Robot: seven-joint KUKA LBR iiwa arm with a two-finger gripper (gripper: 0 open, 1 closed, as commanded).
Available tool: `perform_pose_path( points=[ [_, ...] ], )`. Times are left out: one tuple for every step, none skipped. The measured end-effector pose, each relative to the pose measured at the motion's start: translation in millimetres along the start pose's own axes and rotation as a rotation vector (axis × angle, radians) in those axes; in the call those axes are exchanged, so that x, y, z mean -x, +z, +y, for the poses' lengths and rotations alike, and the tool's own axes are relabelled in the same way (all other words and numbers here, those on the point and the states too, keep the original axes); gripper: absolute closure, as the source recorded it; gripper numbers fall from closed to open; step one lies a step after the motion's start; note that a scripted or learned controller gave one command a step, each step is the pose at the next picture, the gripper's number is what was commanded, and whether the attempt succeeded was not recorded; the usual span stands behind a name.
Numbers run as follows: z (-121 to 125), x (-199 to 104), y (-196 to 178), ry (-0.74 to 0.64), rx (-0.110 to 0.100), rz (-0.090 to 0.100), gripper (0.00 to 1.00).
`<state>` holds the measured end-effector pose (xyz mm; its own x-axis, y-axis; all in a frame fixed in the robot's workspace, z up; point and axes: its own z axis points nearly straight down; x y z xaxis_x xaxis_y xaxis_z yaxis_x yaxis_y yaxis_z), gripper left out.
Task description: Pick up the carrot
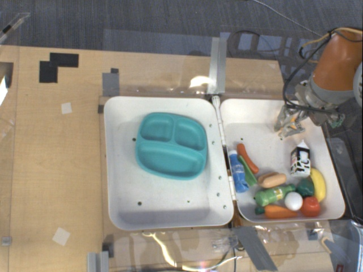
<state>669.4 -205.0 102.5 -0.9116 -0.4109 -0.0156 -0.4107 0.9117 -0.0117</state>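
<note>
i'm on the approach: my gripper hangs with nothing between its parted jaws; the carrot lies below-left, calling for a descent.

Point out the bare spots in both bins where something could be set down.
Left bin: open floor all round the teal tray, widest along the near edge. Right bin: free at the far end, left of the gripper. Its near end is crowded: carrot, milk carton, banana.

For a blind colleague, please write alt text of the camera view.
The gripper hovers over the right bin, apart from the carrot lying among toy foods below it. A teal divided plate sits in the left bin.
</note>
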Motion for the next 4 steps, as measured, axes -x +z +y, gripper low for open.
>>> perform_pose_path(
  points=[
    [-0.5,4.1,-14.3,-0.004,-0.007,-0.011,1.00],
    [-0.1,3.8,-13.3,-0.004,-0.006,-0.009,0.00],
    [10.2,-20.3,11.4,0.013,0.004,0.001,0.00],
    [9.8,-18.9,9.3,-0.097,0.002,-0.004,0.00]
  ],
)
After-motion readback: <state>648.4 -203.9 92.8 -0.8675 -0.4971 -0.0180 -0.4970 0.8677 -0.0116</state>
